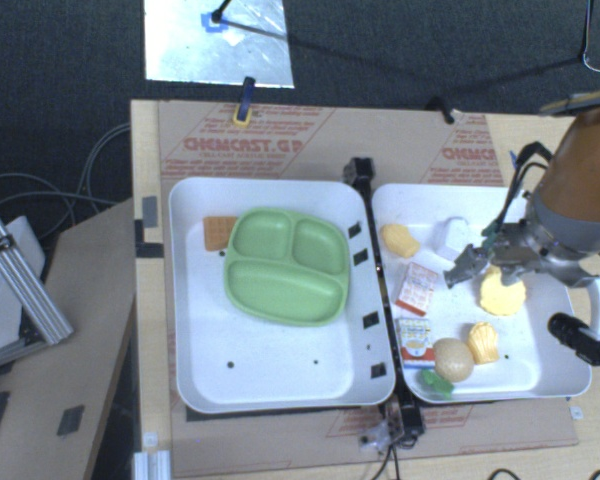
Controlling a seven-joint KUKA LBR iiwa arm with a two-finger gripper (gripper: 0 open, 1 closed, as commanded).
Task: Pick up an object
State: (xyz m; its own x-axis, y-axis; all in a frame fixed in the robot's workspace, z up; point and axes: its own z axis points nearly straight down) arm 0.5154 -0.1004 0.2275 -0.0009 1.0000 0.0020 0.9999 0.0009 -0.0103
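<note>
- I see the arm (580, 183) reaching in from the right over the right bin (550, 373).
- The gripper (472, 265) hangs low over the middle of that bin, its dark fingers pointing left.
- I cannot tell from here whether the jaws are released or clenched; nothing shows between them.
- A pale yellow disc (502, 296) lies just beside the gripper, on its right and slightly below.
- A white lump (450, 234) sits just above the gripper.
- A red-and-white packet (416, 288) lies left of the gripper, near the divider.
- A yellow piece (399, 239) sits above the packet.
- A small carton (413, 336) lies below the packet.
- A tan ball (453, 359) and a yellow ridged piece (484, 342) rest near the bin's front edge.
- The left bin (270, 373) holds a green tray (286, 266) with an orange square (217, 232) touching its left side.
</note>
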